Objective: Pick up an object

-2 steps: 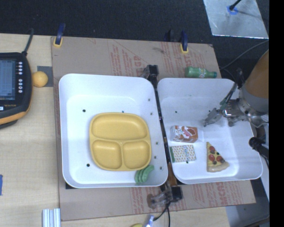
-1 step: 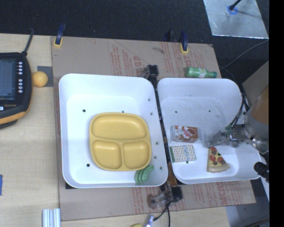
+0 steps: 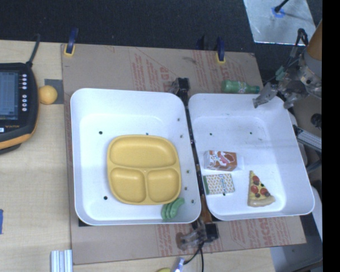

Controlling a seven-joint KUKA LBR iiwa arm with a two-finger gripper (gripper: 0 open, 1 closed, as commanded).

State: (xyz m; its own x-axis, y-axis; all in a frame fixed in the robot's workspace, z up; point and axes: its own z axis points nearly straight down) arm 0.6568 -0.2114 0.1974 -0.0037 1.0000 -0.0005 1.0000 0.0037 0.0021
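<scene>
The gripper (image 3: 264, 99) is hovering over the right bin's (image 3: 294, 152) far right corner, its grasp state impossible to tell. The small packet (image 3: 220, 160), patterned card (image 3: 219, 184) and pizza slice toy (image 3: 259, 190) are lying nearer and leftward.

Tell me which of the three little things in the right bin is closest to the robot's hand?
The red and white packet. It lies highest in the right bin, toward the hand, while the green-patterned packet and the pizza slice lie farther down.

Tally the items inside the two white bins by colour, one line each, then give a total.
Yellow: 1, the divided tray
Green: 1, the small toy
Multicoloured: 3, the pizza slice, red-brown packet and patterned packet
Total: 5
</scene>
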